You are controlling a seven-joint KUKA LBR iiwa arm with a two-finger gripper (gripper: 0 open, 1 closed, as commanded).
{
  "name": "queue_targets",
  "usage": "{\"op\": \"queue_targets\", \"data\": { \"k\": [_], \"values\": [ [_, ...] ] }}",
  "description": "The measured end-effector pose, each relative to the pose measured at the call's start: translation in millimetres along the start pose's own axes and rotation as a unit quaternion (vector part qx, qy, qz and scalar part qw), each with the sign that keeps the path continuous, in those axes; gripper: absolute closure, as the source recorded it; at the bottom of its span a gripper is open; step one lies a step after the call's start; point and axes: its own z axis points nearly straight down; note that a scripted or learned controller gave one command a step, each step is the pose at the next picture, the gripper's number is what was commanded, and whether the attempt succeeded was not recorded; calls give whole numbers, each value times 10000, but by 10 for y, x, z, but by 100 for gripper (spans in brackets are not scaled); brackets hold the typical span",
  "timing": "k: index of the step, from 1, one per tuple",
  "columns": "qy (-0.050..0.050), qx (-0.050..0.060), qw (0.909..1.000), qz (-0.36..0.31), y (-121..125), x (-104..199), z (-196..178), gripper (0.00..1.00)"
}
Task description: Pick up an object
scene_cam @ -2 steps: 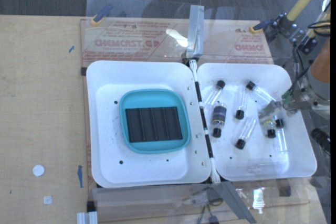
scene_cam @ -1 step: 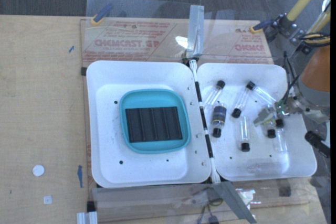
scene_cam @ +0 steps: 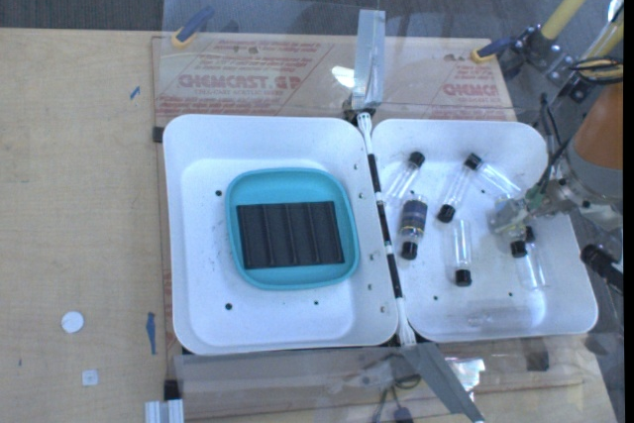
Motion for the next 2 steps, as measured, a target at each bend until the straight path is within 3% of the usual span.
{"op": "queue_targets", "data": {
  "k": [1,2],
  "values": [
    [-10,16,9998,207,790,185,-1037,100],
    [-8,8,9996,299,1183,966,-1316,100]
  ]
}}
